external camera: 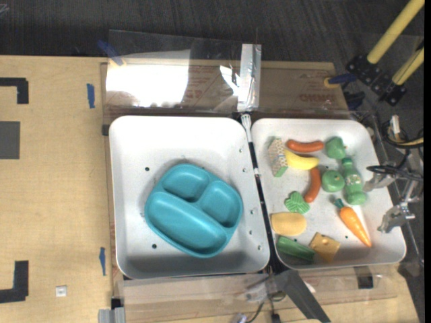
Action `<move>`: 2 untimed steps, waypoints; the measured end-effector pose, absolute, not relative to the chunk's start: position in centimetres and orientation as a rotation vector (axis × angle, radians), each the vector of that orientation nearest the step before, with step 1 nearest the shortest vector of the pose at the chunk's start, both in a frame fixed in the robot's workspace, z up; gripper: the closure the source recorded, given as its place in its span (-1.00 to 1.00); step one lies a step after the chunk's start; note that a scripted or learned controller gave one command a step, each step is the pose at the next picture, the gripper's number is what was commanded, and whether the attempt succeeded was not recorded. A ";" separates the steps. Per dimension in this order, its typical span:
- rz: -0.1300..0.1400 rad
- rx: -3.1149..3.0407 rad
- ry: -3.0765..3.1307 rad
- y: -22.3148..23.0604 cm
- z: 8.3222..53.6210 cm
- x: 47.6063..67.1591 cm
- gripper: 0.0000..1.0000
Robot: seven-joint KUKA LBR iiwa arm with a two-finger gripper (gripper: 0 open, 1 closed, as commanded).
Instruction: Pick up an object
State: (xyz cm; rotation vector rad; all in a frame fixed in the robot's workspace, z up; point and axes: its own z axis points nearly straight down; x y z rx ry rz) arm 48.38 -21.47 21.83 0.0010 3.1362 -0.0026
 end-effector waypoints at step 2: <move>-0.001 -0.127 3.124 -14.8 9.0 50.5 -1.00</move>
